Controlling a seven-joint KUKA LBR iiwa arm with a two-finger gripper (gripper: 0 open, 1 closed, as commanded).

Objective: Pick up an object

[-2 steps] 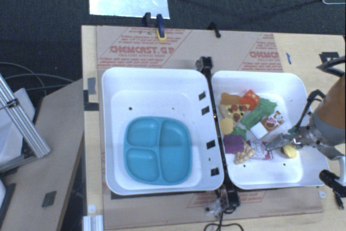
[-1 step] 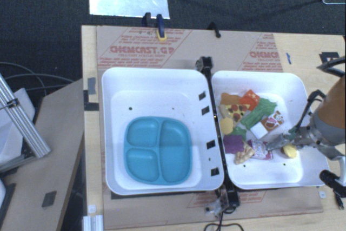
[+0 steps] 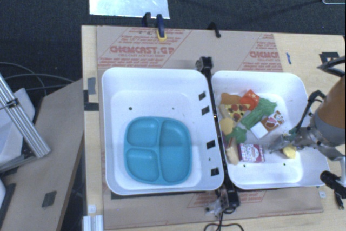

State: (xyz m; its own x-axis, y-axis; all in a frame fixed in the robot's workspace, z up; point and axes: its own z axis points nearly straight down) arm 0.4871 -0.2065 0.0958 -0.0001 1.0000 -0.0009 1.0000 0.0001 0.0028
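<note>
The right white bin holds a heap of toy food. In it lie a pizza slice, a red piece, a long green piece, a white and red packet and a maroon packet. A small yellow piece lies near the bin's right side. My gripper reaches in low from the right, just above and left of that yellow piece and right of the maroon packet. The arm's wrist hides the bin's right wall.
The left white bin holds a blue divided plate. A black hinge strip runs between the two bins. Both bins rest on a cardboard sheet. A bare patch of bin floor lies in front of the heap.
</note>
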